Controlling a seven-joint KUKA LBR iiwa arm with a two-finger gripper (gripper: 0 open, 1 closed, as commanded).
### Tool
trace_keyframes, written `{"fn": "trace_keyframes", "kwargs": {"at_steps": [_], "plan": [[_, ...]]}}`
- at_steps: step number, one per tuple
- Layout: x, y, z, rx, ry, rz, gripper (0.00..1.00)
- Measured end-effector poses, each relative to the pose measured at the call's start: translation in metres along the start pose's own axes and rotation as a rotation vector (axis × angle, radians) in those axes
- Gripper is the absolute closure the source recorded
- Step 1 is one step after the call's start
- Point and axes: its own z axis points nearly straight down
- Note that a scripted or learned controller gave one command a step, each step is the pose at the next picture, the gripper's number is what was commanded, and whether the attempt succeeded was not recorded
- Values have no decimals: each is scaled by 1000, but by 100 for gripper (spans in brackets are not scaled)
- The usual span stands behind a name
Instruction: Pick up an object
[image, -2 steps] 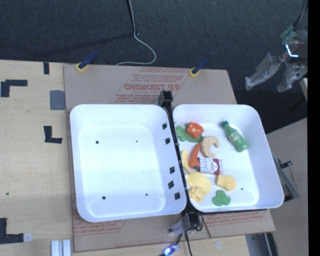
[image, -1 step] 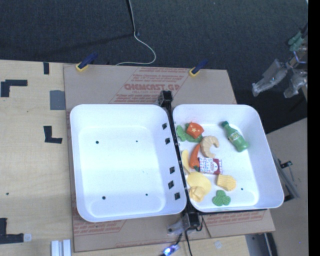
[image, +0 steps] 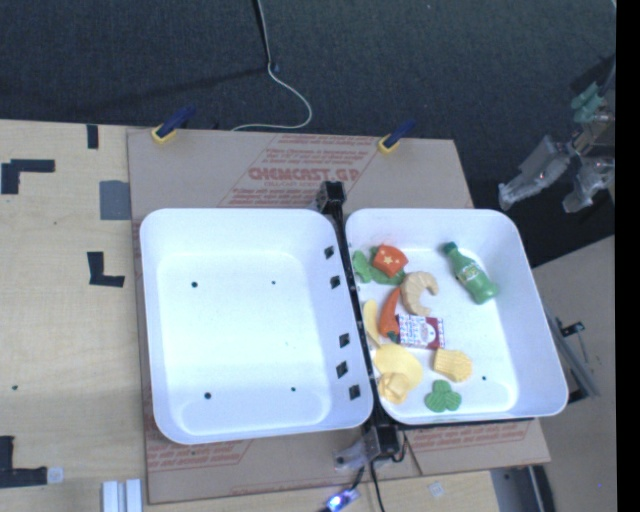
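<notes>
Whether the gripper (image: 562, 180) is open or closed I cannot tell from here; it is a blurred grey shape in the upper right of the frame, out past the bench edge over dark floor. It touches nothing and I see nothing in it. It sits well apart from the right bin (image: 520, 300), above and to the right of that bin's upper right corner.

All the objects lie in the right bin, mostly crowded toward its left wall. A green bottle (image: 470, 273) lies on its side near the upper middle, a little apart from the rest. To its left are a red piece (image: 389, 259) with a green leaf (image: 362, 266) beside it, and a tan curved piece (image: 420, 288). Below these an orange piece (image: 389, 310) touches a red-and-white packet (image: 418, 330). Lower down are a yellow lump (image: 398, 374), a smaller yellow piece (image: 452, 365) and a green floret (image: 442, 398) near the bottom rim.

The left bin (image: 160, 300) adjoins it, both on a cardboard sheet (image: 290, 175). A white cable (image: 287, 85) hangs at the top of the frame.
</notes>
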Motion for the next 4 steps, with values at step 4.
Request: {"fn": "trace_keyframes", "kwargs": {"at_steps": [4], "plan": [[-20,-4,0,0,-1,1,100]]}}
